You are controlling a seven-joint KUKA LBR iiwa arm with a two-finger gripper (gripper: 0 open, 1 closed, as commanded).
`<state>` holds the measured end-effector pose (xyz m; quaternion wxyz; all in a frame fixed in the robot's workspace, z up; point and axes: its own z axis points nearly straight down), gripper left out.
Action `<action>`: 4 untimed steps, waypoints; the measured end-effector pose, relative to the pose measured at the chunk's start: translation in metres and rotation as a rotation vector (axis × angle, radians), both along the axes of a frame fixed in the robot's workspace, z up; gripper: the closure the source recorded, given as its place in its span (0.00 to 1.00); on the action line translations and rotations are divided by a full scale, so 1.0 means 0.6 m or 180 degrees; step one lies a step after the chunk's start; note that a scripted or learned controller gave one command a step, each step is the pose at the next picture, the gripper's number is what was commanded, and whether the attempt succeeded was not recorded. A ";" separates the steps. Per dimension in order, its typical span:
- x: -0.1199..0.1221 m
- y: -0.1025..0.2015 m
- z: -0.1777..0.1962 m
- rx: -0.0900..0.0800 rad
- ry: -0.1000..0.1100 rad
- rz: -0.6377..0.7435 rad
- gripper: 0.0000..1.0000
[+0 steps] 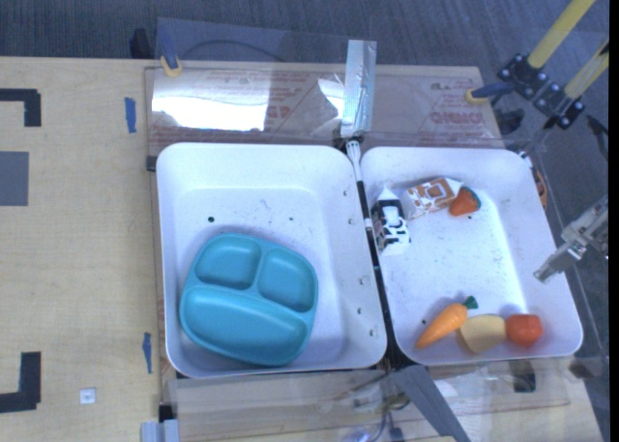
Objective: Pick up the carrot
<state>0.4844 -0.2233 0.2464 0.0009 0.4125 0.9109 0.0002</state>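
Note:
The carrot (443, 322), orange with a small green top, lies tilted near the front of the right bin (455, 261). Its green end touches a pale yellow food piece (482, 333). Part of my gripper (571, 250) reaches in over the right bin's right rim. It sits to the right of the carrot, a little further back, and well apart from it. Nothing is visible in it.
A red tomato-like toy (524, 329) sits right of the yellow piece. At the back of the right bin are a black-and-white carton (390, 222), an orange-and-white packet (430, 195) and an orange-red toy (466, 201). The left bin (193, 179) holds a blue divided plate (250, 300).

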 end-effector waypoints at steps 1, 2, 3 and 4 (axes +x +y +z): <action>0.000 0.000 0.000 0.0000 0.0000 0.0000 0.00; 0.000 0.000 0.000 0.0000 0.0000 0.0000 0.00; -0.005 -0.001 0.222 -0.0019 -0.0034 0.0426 0.00; -0.006 -0.001 0.215 -0.0007 -0.0010 0.0425 0.00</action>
